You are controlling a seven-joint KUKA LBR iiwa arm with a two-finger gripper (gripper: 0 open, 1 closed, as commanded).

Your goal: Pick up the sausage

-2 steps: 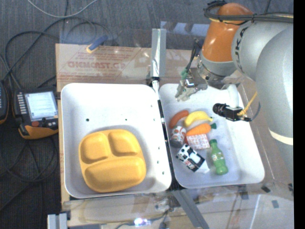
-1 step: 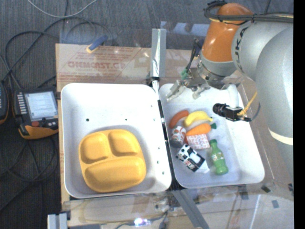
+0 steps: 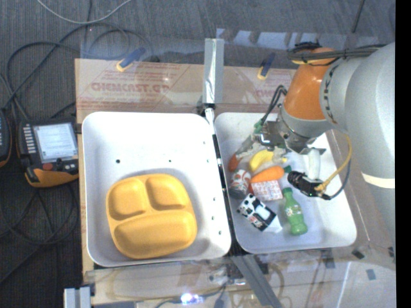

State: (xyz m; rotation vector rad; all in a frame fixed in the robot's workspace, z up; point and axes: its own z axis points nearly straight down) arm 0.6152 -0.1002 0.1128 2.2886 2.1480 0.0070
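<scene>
We are hovering the tool (image 3: 257,140), its state unclear, over the right bin's (image 3: 343,233) back-left clutter; neighbours are crowding the sausage (image 3: 234,162), risking a wrong pick.

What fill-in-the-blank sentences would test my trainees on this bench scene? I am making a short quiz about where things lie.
1. The yellow divided tray lies in the ____ bin as the camera sees it.
2. The green bottle lies in the ____ bin, near its front edge.
3. The yellow tray has ____ compartments.
4. The gripper hangs over the ____ bin, above the pile of toy food.

Missing words: left; right; three; right
</scene>
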